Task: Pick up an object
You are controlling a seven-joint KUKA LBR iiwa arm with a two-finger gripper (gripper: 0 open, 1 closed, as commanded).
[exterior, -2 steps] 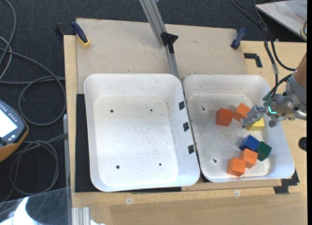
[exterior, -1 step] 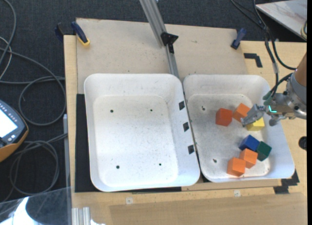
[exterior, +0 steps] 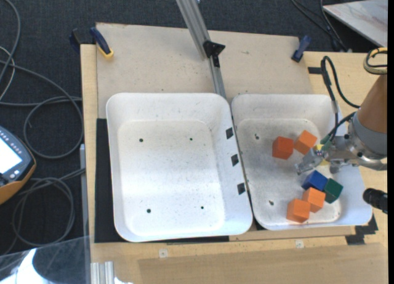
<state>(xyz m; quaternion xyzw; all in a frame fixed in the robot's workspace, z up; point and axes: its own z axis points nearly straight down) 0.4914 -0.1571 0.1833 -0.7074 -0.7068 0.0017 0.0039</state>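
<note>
In the right bin (exterior: 265, 110) lie several small blocks. Two orange blocks (exterior: 282, 148) (exterior: 305, 142) sit near its middle. Toward the front right corner are a blue block (exterior: 315, 180), a green block (exterior: 333, 189) and two more orange blocks (exterior: 315, 198) (exterior: 298, 210), packed close together. My gripper (exterior: 313, 162) reaches in from the right, low over the bin. It hangs between the upper orange pair and the blue block, just above the blue one. Nothing visibly sits in its grasp.
The left bin (exterior: 123, 116) lies beside the right one, with a raised divider edge (exterior: 236, 159) between them. A metal pole (exterior: 197, 24) slants over the back of the bench. Cables (exterior: 332, 85) trail along the right bin's far right side.
</note>
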